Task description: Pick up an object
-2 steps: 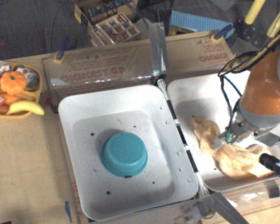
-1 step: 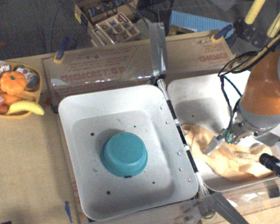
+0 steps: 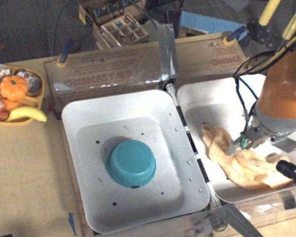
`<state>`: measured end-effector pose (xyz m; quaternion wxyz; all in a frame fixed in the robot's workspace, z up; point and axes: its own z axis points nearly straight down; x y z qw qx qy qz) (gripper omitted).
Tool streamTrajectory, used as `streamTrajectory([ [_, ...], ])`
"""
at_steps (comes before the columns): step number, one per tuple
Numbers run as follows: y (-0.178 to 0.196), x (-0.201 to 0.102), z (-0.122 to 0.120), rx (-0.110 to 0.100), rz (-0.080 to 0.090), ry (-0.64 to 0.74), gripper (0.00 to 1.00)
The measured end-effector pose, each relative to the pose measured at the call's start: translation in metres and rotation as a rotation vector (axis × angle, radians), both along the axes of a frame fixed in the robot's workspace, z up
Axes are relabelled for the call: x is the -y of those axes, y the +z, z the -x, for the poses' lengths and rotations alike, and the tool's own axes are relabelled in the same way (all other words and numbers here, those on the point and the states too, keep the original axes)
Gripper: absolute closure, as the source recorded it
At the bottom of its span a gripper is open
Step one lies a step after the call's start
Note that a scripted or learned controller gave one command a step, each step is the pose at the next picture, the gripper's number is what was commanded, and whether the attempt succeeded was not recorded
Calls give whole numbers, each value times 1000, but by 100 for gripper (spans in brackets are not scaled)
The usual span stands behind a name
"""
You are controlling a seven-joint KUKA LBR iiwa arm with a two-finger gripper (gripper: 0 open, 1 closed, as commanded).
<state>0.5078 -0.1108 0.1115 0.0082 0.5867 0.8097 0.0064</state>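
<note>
A crumpled tan cloth (image 3: 239, 161) lies in the right bin (image 3: 212, 96), spread from its middle toward the near right corner. A teal bowl (image 3: 132, 163) sits upside down in the middle of the left bin (image 3: 81, 120). My gripper (image 3: 243, 142) is low in the right bin, right at the cloth's upper right edge, under the grey arm with its orange band (image 3: 284, 95). The fingertips are lost against the cloth and the wrist body.
A plate of toy food (image 3: 6, 96) with a pumpkin and a banana rests on the bench at the far left. Cardboard walls (image 3: 106, 71) stand behind both bins. A black cable (image 3: 241, 96) loops beside the arm over the right bin.
</note>
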Motion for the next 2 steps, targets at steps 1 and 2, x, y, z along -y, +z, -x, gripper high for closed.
streamTrajectory([
  [1,0,0,0,0,0,0,0],
  [2,-22,8,10,-10,-2,-24,0],
])
